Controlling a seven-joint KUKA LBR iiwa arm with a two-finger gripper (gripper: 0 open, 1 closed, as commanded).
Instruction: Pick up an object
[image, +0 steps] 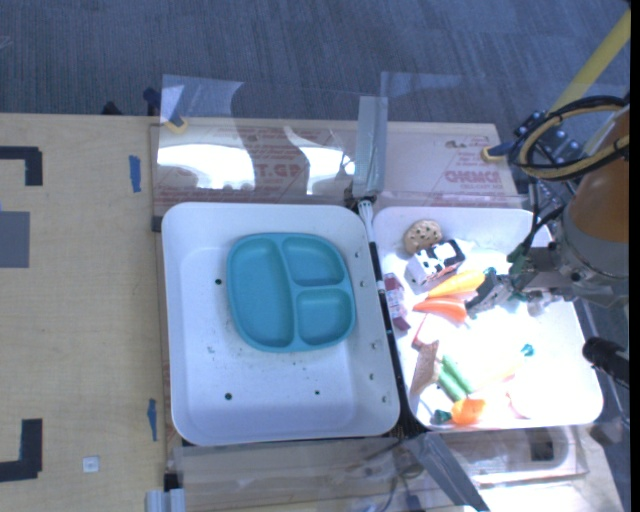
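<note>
Several small toy foods lie in the right bin (590, 400); nearest the gripper (492, 292) is an orange carrot-like piece (442, 309), just beside its dark fingers. It looks light, stiff and smooth, best pinched across its middle. Jaws seem narrowly parted, holding nothing.

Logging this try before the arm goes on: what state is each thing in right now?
Teal divided plate: flat in the left bin, compartments bare.
Cookie: lying in the right bin, far corner.
Green piece: lying flat.
Gripper: low over the right bin, beside the orange piece.
</note>
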